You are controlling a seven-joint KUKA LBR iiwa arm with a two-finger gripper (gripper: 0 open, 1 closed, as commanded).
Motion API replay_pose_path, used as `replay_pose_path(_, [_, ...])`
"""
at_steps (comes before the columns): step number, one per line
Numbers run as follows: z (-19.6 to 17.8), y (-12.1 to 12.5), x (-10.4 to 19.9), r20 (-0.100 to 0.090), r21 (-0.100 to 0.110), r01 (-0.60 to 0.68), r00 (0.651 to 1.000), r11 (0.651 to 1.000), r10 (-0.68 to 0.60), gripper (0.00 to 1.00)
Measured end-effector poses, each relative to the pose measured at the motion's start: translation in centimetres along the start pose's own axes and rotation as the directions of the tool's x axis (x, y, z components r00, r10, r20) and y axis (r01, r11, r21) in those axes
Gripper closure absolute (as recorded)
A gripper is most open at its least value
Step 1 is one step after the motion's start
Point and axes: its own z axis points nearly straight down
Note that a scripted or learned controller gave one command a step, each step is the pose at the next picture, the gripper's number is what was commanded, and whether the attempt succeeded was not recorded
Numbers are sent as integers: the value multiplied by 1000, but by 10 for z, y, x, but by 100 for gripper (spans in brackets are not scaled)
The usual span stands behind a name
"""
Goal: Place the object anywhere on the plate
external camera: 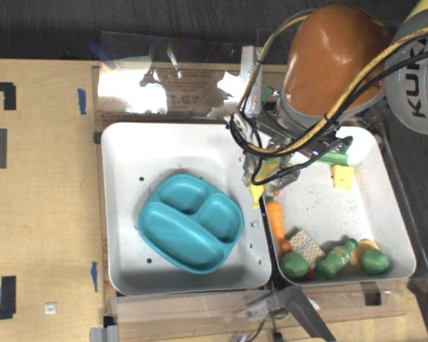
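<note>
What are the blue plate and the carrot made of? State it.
Blue plate: probably moulded plastic, smooth with a soft sheen and rounded compartments. Carrot: likely a plastic toy, uniformly orange and faintly glossy; real cannot be ruled out.

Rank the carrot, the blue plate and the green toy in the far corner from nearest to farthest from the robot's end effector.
Measured from the end effector in the camera view:
1. Carrot, just below it along the right bin's left wall.
2. Blue plate, in the left bin, down and to the left.
3. Green toy, in the right bin's lower right corner.
</note>
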Motion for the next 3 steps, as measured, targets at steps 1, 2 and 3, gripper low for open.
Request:
replay_pose_path(1, [0,0,0,0,0,0,1000,1000,0,0])
replay_pose_path(2, [-12,0,-3,7,6,3,1000,1000,-3,100])
replay_pose_path(3, [-108,-61,80,0,8,302,953,953,-302,100])
